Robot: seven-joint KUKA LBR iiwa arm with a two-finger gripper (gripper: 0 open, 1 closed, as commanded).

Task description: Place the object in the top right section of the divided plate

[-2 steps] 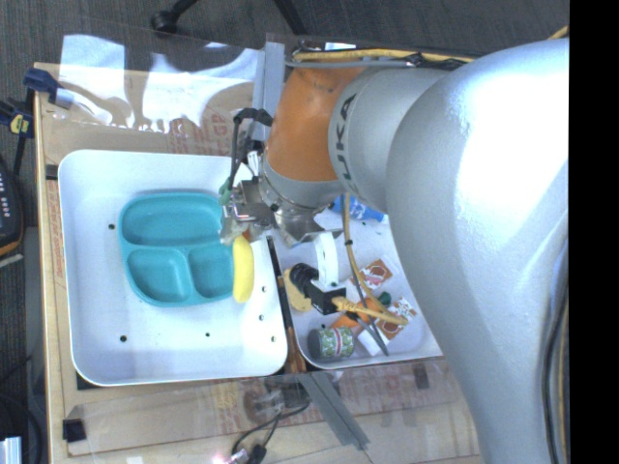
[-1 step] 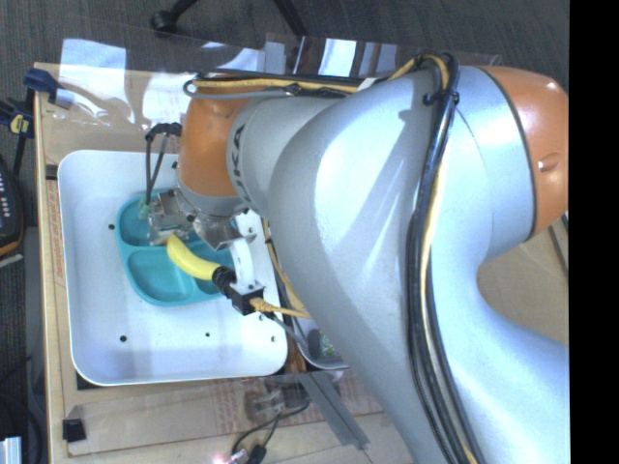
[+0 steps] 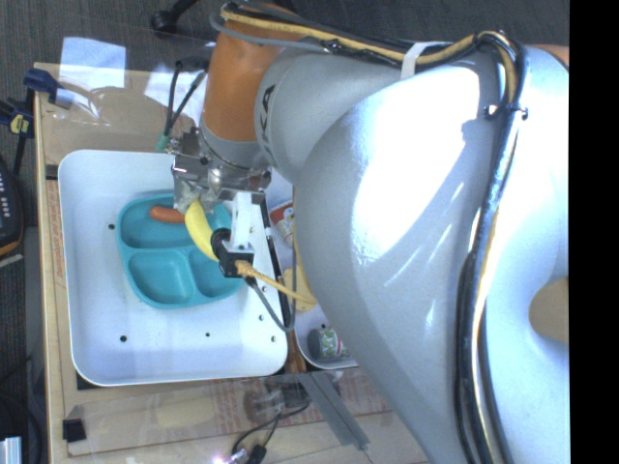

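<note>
Yellow banana [image 3: 198, 228] hangs at the pincer [image 3: 193, 204], seemingly clamped between its fingers, over the upper right part of the blue divided plate [image 3: 174, 283]. An orange sausage-like piece [image 3: 164, 215] lies in the plate's upper section beside it. The plate sits mid-way in the left white bin [image 3: 97, 346], nearer its right wall.

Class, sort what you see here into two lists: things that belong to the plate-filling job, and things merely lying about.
Belongs to the job:
- yellow banana
- blue divided plastic plate
- two-finger gripper

Lying about:
- orange sausage-shaped item in a plate section
- shallow white bin
- clear plastic sheet on the bench
</note>
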